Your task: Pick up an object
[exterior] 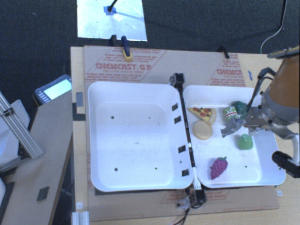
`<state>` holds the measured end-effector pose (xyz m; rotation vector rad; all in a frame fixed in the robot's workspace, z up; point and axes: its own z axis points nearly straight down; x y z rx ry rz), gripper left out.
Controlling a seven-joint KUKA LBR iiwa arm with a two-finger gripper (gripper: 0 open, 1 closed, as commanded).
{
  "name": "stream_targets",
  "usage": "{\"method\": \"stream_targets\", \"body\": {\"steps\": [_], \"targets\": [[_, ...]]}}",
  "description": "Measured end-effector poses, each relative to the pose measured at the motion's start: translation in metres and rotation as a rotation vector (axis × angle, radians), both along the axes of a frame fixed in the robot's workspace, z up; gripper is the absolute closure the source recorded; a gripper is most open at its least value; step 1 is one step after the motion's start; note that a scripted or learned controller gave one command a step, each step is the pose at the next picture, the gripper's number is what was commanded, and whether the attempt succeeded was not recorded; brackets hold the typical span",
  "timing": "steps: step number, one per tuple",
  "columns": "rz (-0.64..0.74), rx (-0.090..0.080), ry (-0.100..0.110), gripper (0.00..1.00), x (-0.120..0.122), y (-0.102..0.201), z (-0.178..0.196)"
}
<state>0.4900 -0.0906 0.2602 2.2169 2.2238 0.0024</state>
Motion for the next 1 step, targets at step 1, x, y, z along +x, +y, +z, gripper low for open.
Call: {"method": "stream_targets", "body": {"steps": [1], "targets": [[-0.004,0.002,0.011,0.0,-0.0058,-0.0209,-0.1607]]}}
